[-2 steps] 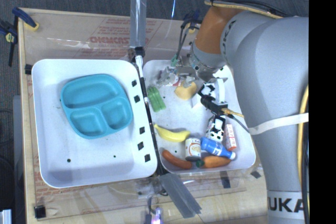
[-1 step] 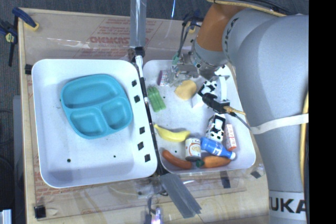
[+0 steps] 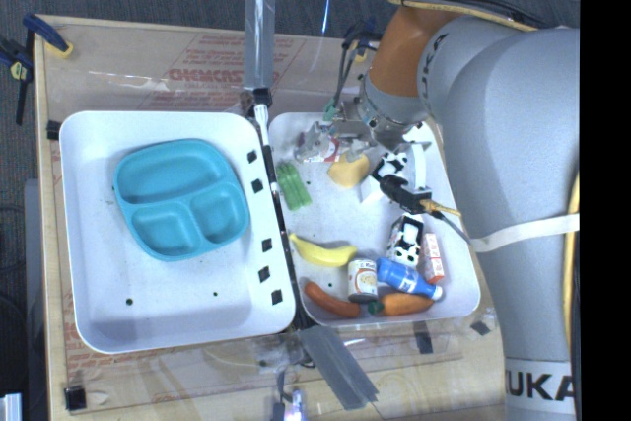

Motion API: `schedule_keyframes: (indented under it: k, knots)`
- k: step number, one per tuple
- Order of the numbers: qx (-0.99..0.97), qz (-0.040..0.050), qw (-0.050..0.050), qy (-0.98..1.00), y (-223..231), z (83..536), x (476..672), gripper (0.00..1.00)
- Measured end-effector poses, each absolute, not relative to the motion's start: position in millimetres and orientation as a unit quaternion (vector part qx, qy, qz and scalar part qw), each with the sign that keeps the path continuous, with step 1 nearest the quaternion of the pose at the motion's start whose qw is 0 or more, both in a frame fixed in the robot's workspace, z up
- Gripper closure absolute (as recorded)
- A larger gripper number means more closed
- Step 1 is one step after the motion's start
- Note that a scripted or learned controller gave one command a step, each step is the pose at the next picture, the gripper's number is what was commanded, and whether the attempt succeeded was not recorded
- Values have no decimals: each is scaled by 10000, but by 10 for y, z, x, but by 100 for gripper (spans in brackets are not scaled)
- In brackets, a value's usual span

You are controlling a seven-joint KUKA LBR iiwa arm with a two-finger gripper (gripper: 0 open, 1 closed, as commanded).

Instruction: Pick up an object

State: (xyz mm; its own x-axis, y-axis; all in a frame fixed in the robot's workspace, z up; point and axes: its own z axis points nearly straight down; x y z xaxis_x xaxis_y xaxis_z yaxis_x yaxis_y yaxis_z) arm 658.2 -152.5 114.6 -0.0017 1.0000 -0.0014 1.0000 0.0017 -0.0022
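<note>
Left bin (image 3: 89,212) holds a blue divided tray (image 3: 180,196), bare floor around it. Right bin (image 3: 463,286) is crowded along its near wall. Claw (image 3: 330,138) sits at the far-left corner; grip state indeterminate. Yellow block (image 3: 347,172) lies just beside it.

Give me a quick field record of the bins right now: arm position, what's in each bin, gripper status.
arm: reaching in over the right bin, upper part
gripper: low near the bin's top, finger state unclear
left bin: blue divided plate
right bin upper: green item, yellow piece
right bin lower: banana, small can, blue bottle, carrot, sausage-like item
</note>
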Motion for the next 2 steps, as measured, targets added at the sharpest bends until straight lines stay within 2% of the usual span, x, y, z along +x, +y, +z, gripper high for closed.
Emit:
schedule_keyframes:
  k: [1, 2]
  knots:
    - [-7273, 7, 9, -6863, -1798, 923, 6572, 0]
    - [-7253, 6, 8, -6885, -1783, 1029, 6582, 100]
